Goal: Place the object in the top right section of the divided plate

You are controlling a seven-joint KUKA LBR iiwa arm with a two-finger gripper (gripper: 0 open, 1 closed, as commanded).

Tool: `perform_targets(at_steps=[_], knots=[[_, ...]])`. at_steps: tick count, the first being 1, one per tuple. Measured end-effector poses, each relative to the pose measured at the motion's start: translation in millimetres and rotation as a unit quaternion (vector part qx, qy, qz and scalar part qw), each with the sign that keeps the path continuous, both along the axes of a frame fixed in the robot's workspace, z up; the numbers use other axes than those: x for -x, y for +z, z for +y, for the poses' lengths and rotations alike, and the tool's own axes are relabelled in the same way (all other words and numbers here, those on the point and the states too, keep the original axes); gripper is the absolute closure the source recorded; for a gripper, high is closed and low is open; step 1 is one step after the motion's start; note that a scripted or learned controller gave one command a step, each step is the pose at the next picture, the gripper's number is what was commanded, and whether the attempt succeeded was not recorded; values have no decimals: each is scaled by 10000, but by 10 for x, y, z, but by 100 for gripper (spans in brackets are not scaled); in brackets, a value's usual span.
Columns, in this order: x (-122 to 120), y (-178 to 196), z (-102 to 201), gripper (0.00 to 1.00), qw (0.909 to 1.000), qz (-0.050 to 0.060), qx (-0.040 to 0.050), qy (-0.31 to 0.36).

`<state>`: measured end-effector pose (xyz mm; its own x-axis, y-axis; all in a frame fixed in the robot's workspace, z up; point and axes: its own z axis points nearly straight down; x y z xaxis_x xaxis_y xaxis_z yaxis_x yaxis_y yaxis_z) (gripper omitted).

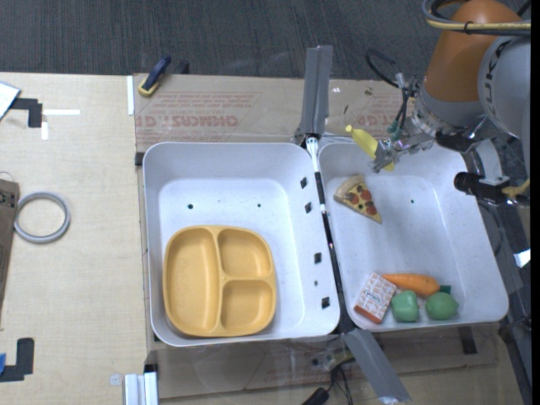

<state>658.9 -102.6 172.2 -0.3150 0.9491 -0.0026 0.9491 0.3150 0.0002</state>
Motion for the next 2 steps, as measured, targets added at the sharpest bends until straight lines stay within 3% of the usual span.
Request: perform_targets(at_steps=[1, 2], knots=[[21, -432, -622, 100, 9936, 4, -3, 1127], [-14, -789, -1195, 100, 8698, -19, 13, 4934]])
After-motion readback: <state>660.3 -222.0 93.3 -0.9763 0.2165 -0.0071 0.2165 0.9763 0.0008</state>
